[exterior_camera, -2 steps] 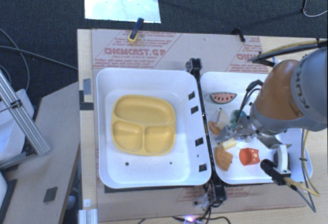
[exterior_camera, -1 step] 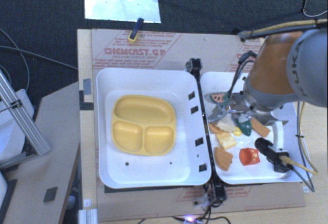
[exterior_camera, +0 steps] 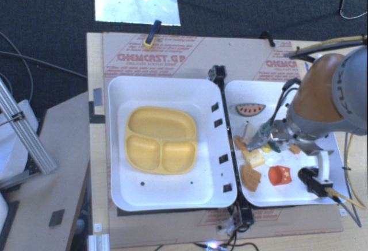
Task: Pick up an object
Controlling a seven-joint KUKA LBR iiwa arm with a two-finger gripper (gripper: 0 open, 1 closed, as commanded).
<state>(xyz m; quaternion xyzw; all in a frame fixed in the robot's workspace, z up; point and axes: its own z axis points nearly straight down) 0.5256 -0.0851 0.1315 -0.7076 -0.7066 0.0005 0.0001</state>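
Observation:
The right bin [exterior_camera: 248,90] holds small toy foods: a watermelon slice [exterior_camera: 250,109] near its back, a yellow cheese-like piece [exterior_camera: 253,158], an orange-brown piece [exterior_camera: 249,177] near the front left, another small orange piece [exterior_camera: 240,142] by the left wall, and a red piece [exterior_camera: 279,175] towards the front. My gripper [exterior_camera: 266,139] hangs low over the middle of this bin, just right of and above the yellow piece. Its tips are blurred against small green and yellow bits, and nothing shows clearly between them.
The left bin [exterior_camera: 121,95] holds a yellow divided tray [exterior_camera: 161,139]. A black clip divider [exterior_camera: 221,123] runs between the bins. The grey and orange arm [exterior_camera: 328,95] covers the right bin's right half. A metal frame [exterior_camera: 23,129] stands at the left.

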